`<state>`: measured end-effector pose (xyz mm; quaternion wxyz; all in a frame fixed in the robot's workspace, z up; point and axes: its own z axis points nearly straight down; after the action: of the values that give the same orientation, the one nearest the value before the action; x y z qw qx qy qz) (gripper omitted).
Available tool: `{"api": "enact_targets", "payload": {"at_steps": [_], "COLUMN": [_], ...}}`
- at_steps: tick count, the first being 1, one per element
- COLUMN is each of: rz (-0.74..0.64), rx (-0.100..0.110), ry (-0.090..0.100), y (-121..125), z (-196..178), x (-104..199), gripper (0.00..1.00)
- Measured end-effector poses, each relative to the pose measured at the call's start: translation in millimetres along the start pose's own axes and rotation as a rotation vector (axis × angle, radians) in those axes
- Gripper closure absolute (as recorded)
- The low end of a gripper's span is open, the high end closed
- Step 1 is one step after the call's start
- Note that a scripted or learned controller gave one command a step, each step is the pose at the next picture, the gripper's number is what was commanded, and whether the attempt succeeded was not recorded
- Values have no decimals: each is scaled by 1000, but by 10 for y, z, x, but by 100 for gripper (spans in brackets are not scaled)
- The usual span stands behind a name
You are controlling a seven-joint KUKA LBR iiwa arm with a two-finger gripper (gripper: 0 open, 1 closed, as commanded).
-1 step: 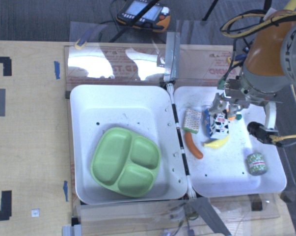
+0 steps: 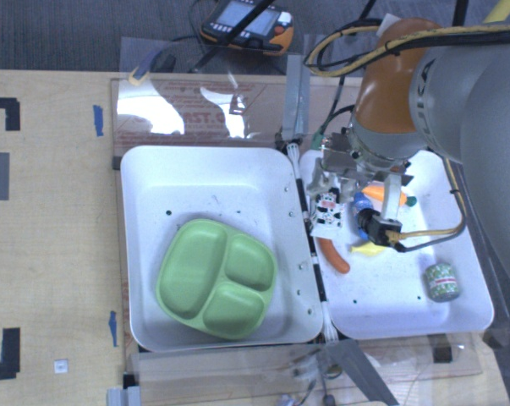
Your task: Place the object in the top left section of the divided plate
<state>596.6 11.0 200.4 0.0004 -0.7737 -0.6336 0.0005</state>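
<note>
- The green divided plate lies in the left white bin, toward its near side, its sections bare.
- The right white bin holds loose objects: an orange sausage-shaped piece by the inner wall, a yellow piece beside it, an orange bit with a teal one, and a speckled green can.
- The gripper hangs low over the right bin's left part, just above the orange piece; whether it is released or clenched cannot be told.
- A handheld controller rests beyond the bins.
</note>
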Motion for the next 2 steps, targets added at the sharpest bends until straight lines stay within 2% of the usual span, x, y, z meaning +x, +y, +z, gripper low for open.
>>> {"api": "enact_targets", "payload": {"at_steps": [1, 2], "rz": [-60, -295], "rx": [3, -4], "ry": [0, 3], "y": [-524, -386], "z": [-364, 129], "x": [-31, 353], "gripper": [100, 100]}}
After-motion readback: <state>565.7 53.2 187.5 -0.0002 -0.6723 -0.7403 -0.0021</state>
